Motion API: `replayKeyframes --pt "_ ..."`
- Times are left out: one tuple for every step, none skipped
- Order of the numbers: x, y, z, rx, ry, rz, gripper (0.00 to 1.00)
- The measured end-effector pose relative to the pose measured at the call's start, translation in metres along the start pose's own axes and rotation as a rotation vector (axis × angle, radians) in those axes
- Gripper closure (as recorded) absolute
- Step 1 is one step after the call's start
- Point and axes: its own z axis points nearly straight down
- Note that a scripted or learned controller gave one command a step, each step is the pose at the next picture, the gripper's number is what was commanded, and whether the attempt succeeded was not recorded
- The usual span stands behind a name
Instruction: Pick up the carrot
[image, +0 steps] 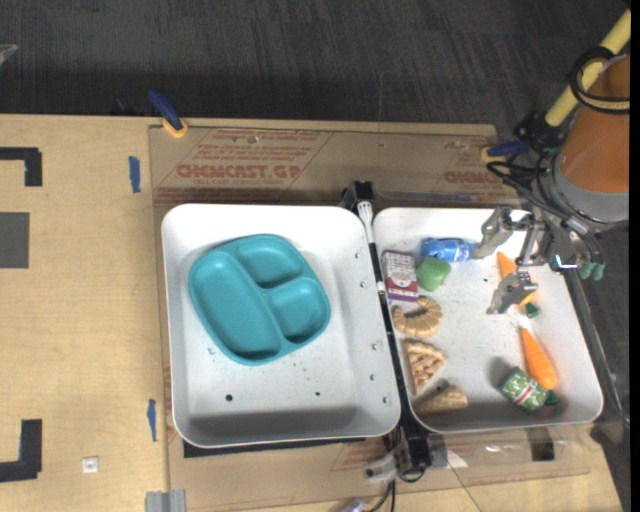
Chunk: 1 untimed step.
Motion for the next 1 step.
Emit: replayKeyframes --pt "-0.0542 -0.0452 0.0713 -0.001 0.003 -0.055 0.00"
